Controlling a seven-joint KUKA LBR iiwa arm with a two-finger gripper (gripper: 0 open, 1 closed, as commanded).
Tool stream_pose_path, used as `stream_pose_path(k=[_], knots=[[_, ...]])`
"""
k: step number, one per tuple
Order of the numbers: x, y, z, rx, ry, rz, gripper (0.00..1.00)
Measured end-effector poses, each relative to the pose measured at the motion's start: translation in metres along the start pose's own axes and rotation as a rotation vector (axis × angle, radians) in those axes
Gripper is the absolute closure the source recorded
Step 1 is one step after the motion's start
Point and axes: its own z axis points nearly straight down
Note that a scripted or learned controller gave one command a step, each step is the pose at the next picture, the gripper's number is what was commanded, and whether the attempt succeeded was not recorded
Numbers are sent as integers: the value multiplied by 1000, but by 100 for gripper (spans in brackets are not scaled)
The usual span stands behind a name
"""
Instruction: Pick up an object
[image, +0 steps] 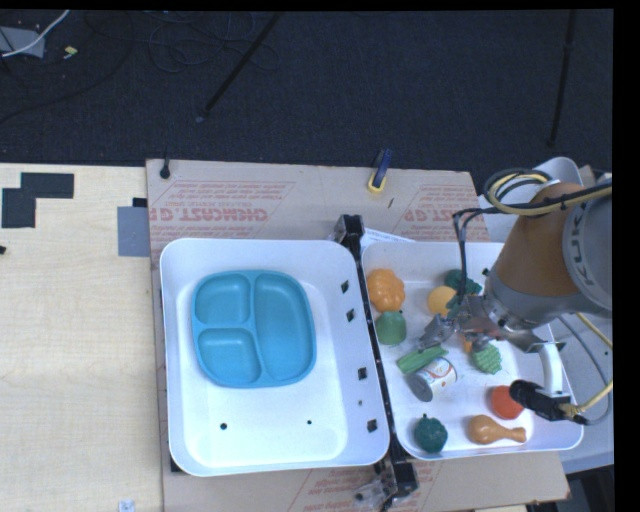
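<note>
Gripper (437, 333) low among two orange, three green toys; one blue tray (254, 329).

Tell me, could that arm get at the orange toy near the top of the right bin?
Probably yes. The orange toy lies uncovered in the right bin, with a green piece just below it. The gripper is low nearby, and nothing stands between them.
</note>
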Motion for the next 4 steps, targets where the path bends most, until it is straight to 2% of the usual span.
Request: stream_pose_path(k=[1,2,3,4], knots=[[2,2,26,-11,-1,-1,0],[1,2,14,-11,0,4,100],[-7,10,-42,-11,-4,-2,100],[-15,3,-90,-10,-3,3,100]])
